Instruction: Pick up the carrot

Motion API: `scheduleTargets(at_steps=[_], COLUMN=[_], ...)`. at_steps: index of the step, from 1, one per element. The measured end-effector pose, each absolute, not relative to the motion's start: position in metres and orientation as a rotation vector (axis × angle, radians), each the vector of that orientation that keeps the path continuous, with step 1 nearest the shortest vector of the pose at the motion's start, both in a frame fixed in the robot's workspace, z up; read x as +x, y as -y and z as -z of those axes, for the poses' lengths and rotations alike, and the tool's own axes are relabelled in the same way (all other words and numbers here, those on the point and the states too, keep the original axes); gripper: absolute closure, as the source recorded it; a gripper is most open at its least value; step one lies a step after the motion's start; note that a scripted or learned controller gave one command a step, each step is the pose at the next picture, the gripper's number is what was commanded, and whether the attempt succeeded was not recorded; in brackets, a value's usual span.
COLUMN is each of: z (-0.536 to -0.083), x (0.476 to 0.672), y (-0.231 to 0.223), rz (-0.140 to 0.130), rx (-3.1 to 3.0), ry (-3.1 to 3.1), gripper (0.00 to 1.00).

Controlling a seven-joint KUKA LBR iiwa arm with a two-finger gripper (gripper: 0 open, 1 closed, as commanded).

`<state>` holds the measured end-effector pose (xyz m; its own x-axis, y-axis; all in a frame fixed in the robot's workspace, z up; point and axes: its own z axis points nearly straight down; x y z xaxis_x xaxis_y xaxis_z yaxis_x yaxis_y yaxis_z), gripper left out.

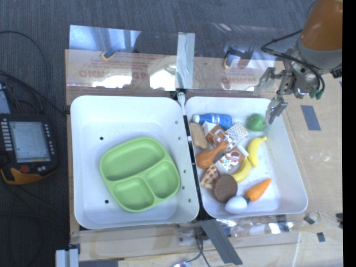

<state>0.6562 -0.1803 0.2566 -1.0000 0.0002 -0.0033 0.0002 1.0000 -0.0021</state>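
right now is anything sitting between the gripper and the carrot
Nothing lies on top of the carrot, which sits at the near right of the right bin. The gripper is at the bin's far right edge by the green ball. Along the line between them, the banana lies just left.

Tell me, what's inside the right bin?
The right bin holds toy food: a carrot, banana, green ball, blue bottle, brown cookie, white egg and a heap of pieces. Whatever lies under that heap is covered.
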Motion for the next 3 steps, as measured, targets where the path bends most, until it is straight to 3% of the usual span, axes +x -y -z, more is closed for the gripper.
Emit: scheduleTargets(at_steps=[1, 2, 3], z=[-0.14, -0.096, -0.097], x=[0.576, 0.519, 0.503], y=[0.161, 0.187, 0.174], rz=[-0.001, 0.007, 0.029], rx=[-0.287, -0.201, -0.327], ry=[-3.132, -3.123, -3.077], gripper=[0.0, 0.0, 0.0])
